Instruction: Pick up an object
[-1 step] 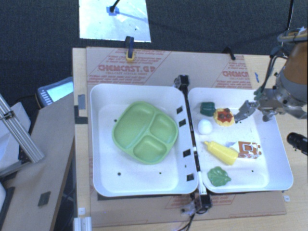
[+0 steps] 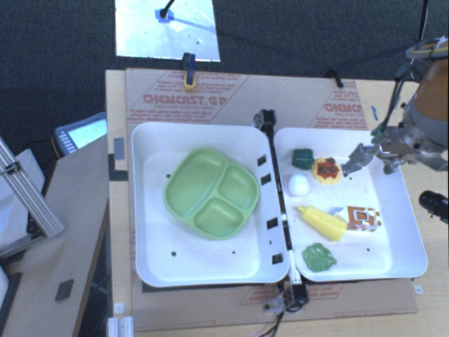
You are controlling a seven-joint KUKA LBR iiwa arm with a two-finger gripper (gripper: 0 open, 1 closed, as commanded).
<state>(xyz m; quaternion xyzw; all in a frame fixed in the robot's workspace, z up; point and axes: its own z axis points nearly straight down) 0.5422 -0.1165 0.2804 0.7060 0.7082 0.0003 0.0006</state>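
Left bin (image 2: 151,209): I see one thing in it, a light green divided plate (image 2: 212,193) with three compartments, lying flat near the middle and turned at an angle to the bin walls.
Right bin (image 2: 410,237): I count six small things here, all resting on the floor of the bin.
Far end of right bin: a dark green block (image 2: 302,158) sits near the divider, with a yellow toy pizza topped in red (image 2: 327,170) just beside it on the arm's side.
Middle of right bin: a white egg (image 2: 299,185) lies close to the divider, just nearer the camera than the block.
Near end of right bin: a yellow squeeze bottle (image 2: 323,222) lies on its side, touching a small orange and white carton (image 2: 363,217); a green leafy toy (image 2: 319,258) lies in the near corner.
Gripper (image 2: 353,161): I have it low over the far end of the right bin, tip just beside the pizza; nothing is between the fingers.
Finger spread: I cannot tell from this angle.
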